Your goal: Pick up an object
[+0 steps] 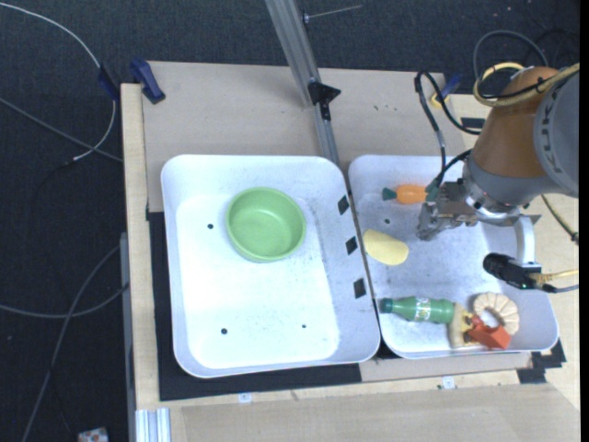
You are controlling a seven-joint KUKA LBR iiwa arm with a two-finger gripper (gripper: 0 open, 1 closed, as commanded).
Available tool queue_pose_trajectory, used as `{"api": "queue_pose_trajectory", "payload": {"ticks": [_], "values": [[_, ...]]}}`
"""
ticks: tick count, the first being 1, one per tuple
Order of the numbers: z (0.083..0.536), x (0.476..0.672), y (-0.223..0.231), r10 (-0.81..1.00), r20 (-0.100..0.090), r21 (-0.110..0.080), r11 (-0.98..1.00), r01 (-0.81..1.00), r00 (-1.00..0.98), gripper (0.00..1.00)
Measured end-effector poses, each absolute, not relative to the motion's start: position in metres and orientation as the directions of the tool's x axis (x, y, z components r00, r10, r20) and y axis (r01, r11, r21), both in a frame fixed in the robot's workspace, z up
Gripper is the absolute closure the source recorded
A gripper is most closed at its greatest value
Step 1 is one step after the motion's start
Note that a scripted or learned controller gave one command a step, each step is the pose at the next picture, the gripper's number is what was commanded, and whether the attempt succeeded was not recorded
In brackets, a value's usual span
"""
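We see the hand [431,224] hanging low over the right bin [534,343], its tips just beside a small orange carrot-like toy [406,192] at the bin's upper left; nothing sits between the tips, and from this slant we cannot tell whether it is spread or pressed together. The task names no particular object, so we judge the carrot toy the likeliest target, with the yellow lemon-shaped piece [385,247] just below the hand a close second. Both look like hollow plastic play food: light, stiff, smooth and a little slippery, not fragile. We would take the carrot across its thicker middle, squarely on its short axis, since its taper may squirt it out of a pinch near the tip. The lemon's rounded sides may roll away, so a centred grip across its narrow width suits it. Further down lie 1 green bottle [419,309] on its side and a ring-shaped toy [495,310] touching a red piece [486,336]. The left bin [198,348] holds 1 green bowl [266,224], well apart from the hand
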State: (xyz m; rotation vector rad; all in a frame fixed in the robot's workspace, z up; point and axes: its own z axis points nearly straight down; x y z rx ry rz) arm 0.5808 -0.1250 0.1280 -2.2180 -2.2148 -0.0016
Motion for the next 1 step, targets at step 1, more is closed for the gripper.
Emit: {"api": "queue_pose_trajectory", "payload": {"ticks": [1], "values": [[0.1816,0.5926,-0.1226,1.000,0.000,0.007,0.002,1.000,-0.002,1.00]]}}
